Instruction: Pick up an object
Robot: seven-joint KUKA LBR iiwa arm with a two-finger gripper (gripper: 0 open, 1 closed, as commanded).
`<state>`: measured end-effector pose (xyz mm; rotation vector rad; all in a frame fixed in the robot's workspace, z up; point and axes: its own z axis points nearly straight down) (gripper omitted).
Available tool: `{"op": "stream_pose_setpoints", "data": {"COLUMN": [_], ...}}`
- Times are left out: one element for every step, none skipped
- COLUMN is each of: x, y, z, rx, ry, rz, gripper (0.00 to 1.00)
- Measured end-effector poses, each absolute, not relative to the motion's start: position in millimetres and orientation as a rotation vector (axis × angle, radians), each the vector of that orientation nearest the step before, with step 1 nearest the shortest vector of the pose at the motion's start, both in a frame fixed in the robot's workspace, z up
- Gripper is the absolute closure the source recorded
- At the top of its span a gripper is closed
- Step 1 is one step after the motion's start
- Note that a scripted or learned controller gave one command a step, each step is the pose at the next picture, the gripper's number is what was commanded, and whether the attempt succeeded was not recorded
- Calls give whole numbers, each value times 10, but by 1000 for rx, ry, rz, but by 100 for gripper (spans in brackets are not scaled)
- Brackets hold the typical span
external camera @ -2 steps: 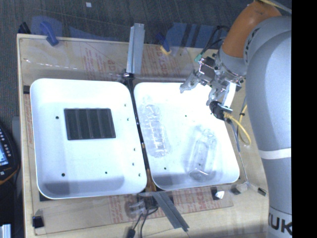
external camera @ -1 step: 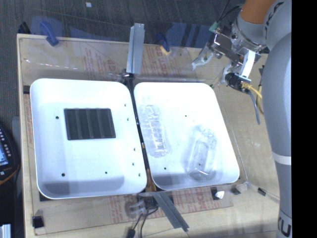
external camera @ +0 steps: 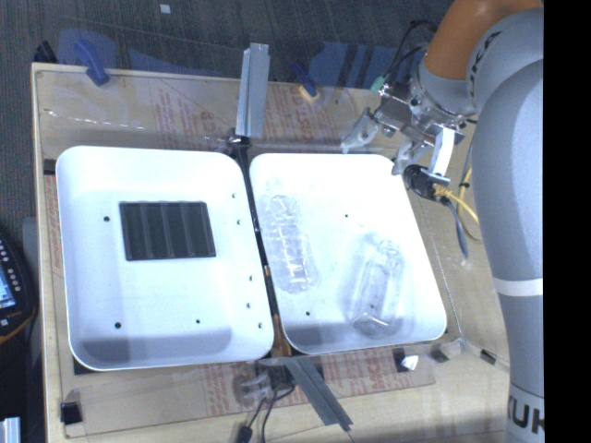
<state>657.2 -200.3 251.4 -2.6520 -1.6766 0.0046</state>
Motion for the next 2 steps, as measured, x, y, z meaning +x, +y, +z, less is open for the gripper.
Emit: {"op": "stream_pose_setpoints", "data": {"x": [5851, 5776], "y": [-693, -1258], "z": [2441, 2384], "rx": [-2684, -2730], "ry": [-1626, -1546], "rz": [6, 7], "gripper": [0, 0]}}
